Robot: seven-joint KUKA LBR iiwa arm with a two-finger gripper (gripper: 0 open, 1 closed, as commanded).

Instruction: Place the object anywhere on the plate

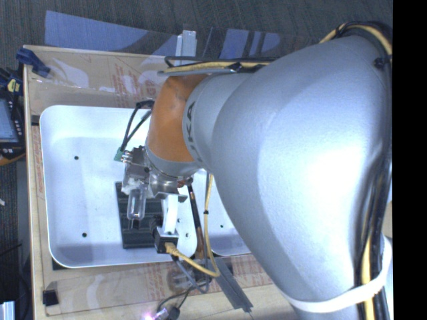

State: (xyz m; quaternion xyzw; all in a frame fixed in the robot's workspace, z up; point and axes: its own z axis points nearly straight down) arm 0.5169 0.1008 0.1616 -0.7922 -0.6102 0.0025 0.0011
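Dark flat block (139, 231) lies on the floor of the white bin (67, 179), right under the pincer (136, 209) and sticking out past its tip. Pincer points down onto it; can't tell if the fingers are apart or together. Grey arm (293, 172) with orange band (170, 129) rises behind the pincer. Wooden desk (100, 289) frames the bin.

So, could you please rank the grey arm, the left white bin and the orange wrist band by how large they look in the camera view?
Largest to smallest, as they look:
1. Grey arm, though it is nearest the camera, which inflates it.
2. Shallow white left bin, partly covered by the arm.
3. Orange wrist band.
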